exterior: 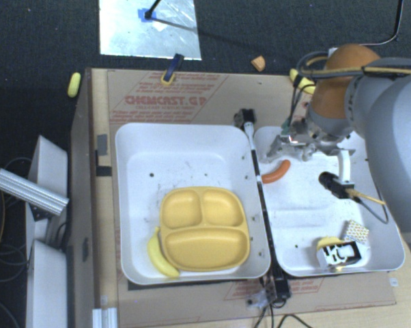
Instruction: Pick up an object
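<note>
My hand [295, 145] hangs over the back corner of the bin [308, 207] that holds the orange sausage [276, 172]. It is just behind the sausage and a little to the side away from the shared wall. I cannot tell whether my hand is open or closed.

The sausage lies tilted on the bin floor, with one end close to the wall the two bins share, so there is little room on that side. In front of the sausage the white floor is bare across a wide stretch, as far as the bin's front rim. The side away from the shared wall is also bare floor.

Counting from the sausage:
- There is one sausage.
- One small checkered piece [356, 231] lies well apart from it, toward the far front corner.
- One yellow, black and white item [338, 252] sits just in front of that piece, near the front rim.

Across the shared wall from the sausage is the second bin [171, 149]. It holds one yellow divided plate [204, 225] with three compartments. One banana [159, 255] is tucked against the plate's edge on the side farthest from the sausage. The back half of that bin is open floor.

Both bins sit on the counter [185, 91].
</note>
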You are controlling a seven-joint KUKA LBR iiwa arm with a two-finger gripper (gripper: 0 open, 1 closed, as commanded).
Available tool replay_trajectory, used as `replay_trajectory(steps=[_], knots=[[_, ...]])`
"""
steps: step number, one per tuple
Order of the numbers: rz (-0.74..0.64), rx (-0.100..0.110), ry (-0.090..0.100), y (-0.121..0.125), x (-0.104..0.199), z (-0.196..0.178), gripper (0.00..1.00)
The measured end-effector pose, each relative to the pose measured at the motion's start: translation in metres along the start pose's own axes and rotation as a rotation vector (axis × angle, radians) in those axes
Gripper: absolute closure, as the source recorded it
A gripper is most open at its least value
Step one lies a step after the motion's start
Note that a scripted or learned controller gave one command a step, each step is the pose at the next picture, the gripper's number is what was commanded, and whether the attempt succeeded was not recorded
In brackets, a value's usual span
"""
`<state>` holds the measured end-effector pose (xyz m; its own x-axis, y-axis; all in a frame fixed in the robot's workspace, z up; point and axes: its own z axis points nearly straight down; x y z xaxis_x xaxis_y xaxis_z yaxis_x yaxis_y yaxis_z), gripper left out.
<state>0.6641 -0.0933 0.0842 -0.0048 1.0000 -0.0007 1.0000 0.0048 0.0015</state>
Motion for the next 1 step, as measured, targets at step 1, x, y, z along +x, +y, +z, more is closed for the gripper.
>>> replay_trajectory(steps=[1], knots=[[0.004, 0.0, -0.001, -0.0542, -0.0436, -0.0004, 0.0]])
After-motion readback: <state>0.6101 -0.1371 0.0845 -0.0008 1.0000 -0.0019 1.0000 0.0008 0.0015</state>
